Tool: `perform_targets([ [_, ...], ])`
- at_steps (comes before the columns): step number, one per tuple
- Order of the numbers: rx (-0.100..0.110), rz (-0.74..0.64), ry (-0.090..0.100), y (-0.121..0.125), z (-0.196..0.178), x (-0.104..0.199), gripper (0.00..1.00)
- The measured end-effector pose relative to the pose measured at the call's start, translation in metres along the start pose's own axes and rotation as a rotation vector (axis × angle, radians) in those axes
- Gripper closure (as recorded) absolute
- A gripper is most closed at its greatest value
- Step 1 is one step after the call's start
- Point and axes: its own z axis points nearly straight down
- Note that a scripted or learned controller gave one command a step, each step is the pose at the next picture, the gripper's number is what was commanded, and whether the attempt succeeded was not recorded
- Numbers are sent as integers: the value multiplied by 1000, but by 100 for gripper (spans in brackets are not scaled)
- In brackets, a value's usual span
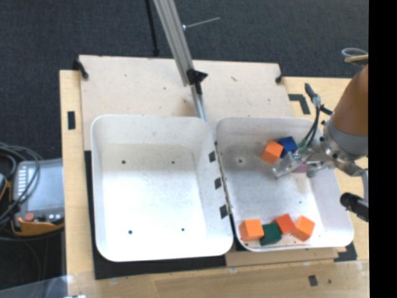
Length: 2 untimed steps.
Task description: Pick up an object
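In the right bin (322, 228), near its far side, an orange block (271, 151) and a blue block (287, 144) sit touching each other. The gripper (293, 164) is low just beside them, at their near right; whether its fingers are open or closed cannot be told, and nothing can be seen held between them. Along the bin's near wall lies a row of four more blocks: an orange cube (251, 229), a dark green one (271, 233), a red-orange one (285, 223) and another orange one (303, 227). The left bin (105, 166) stands alongside, walls touching.
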Motion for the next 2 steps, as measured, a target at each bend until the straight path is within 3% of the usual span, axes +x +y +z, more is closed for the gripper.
perform_targets([
  [1, 0, 3, 0, 0, 0, 0, 0],
  [2, 5, 4, -1, -10, 50, -5, 0],
])
